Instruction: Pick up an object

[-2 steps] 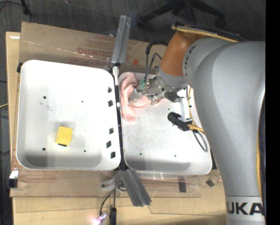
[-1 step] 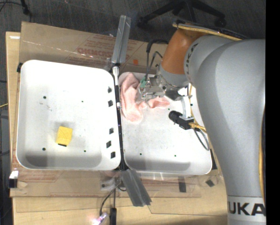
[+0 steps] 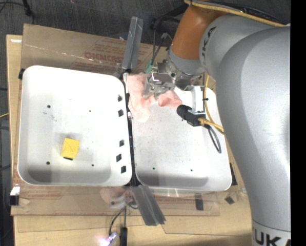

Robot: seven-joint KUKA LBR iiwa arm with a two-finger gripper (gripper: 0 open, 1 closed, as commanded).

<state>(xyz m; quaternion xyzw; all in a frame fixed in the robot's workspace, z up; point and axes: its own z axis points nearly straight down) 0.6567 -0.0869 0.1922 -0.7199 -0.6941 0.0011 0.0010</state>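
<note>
Sponge, yellow, in L bin; pink cloth in R bin; hand grip unclear.

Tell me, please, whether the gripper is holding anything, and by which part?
It cannot be told. The metal two-finger gripper sits over the crumpled pale pink cloth at the right white bin's far left corner.

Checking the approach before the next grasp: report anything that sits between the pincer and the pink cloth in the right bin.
Nothing visible does. The pincer is already down at the pink cloth in the far left corner of the right bin, right beside the divider. The yellow block lies apart in the left bin.
</note>
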